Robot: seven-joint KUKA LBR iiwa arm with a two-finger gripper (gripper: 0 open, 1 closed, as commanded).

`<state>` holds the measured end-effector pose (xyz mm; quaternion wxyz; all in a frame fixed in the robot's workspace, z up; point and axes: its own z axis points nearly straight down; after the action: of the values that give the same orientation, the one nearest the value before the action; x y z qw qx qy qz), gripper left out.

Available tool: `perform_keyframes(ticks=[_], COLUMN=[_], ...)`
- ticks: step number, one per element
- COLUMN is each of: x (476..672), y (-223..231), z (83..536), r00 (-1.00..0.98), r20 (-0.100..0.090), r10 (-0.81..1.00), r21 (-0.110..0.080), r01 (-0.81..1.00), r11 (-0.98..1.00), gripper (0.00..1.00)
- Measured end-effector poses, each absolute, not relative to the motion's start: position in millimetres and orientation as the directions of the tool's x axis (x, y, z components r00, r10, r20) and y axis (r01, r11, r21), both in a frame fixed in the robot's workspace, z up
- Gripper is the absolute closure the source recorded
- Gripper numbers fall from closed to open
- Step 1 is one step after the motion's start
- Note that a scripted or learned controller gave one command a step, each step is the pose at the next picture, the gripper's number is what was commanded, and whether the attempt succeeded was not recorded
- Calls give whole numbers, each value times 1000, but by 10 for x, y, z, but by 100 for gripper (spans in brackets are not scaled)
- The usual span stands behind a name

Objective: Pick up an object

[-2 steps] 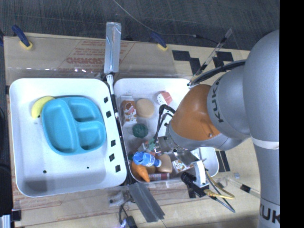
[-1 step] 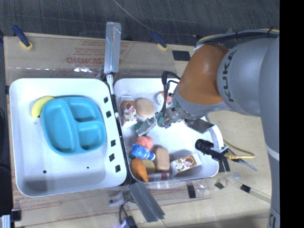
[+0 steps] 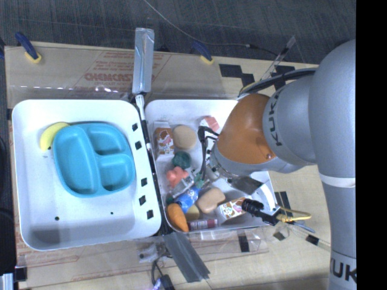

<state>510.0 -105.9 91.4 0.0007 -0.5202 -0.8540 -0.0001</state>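
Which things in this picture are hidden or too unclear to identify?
- Gripper: camera view, hidden under the arm's orange band and wrist; finger state unknown.
- Right bin: its right half is covered by the arm.
- Banana: partly hidden behind the blue tray.
- Small packets near the carrot: labels too small to read.

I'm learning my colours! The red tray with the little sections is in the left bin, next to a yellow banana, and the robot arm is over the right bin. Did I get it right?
Almost. The tray with the sections is blue, not red. The camera view shows it in the left bin, next to the yellow banana, with the arm over the right bin.
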Motion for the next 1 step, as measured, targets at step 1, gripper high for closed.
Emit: perform_keyframes(ticks=[1], x=[5996], y=[-1065], z=[920], r00=[-284], r20=[0], r10=[959], r21=[-1], r01=[959], r11=[284], gripper=[0])
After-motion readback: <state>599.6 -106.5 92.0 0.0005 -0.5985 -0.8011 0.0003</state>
